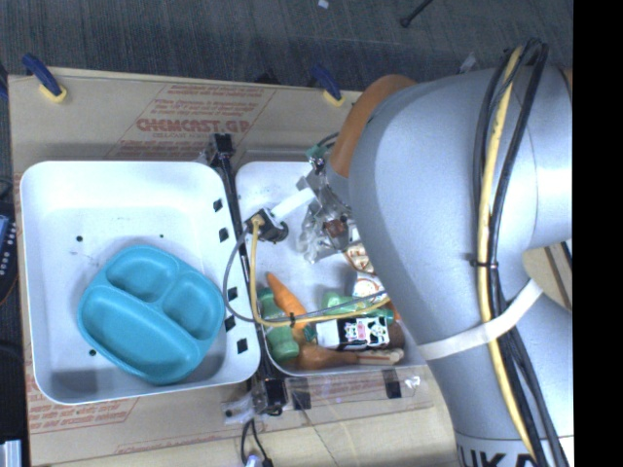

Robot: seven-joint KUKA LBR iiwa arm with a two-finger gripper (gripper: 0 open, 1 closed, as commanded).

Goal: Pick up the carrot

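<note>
The carrot (284, 298) is a short orange piece lying in the right bin (275, 181), near the bin's left wall, with its tip pointing to the upper left. Its lower end rests against a pile of other items. My gripper (318, 224) hangs over the upper middle of the same bin, beyond the carrot and a little to its right. There is a clear gap between gripper and carrot. The bulky grey arm (448, 232) covers the right part of that bin.
The left bin (58, 202) holds a blue divided tray (151, 309). Around the carrot lie a green item (282, 340), a dark labelled box (355, 333) and a brownish long item (326, 358). A black cable (234, 251) runs between the bins.
</note>
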